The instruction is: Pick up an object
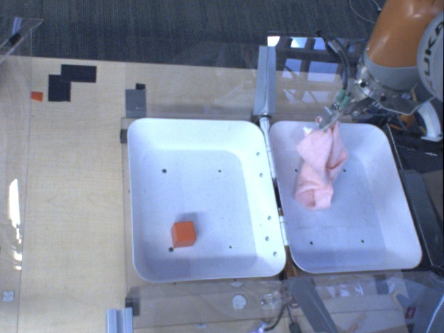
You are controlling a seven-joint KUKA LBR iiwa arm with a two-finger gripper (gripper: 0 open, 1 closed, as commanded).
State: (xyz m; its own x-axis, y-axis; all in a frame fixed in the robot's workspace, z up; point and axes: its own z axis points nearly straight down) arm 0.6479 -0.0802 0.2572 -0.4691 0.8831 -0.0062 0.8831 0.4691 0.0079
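A pink cloth (318, 170) hangs in a long, bunched drape over the right bin (388, 186), its top corner pinched between the fingers of the gripper (331, 118). Its lower end sags toward the middle of that bin's floor; whether it touches cannot be told. The gripper sits above the bin's far edge, reaching in from the right below the arm's orange band (402, 26). In the left bin (159, 151), well apart from the cloth, an orange block (184, 234) rests near the near-left corner. Both bins sit side by side on the wooden table (62, 207).
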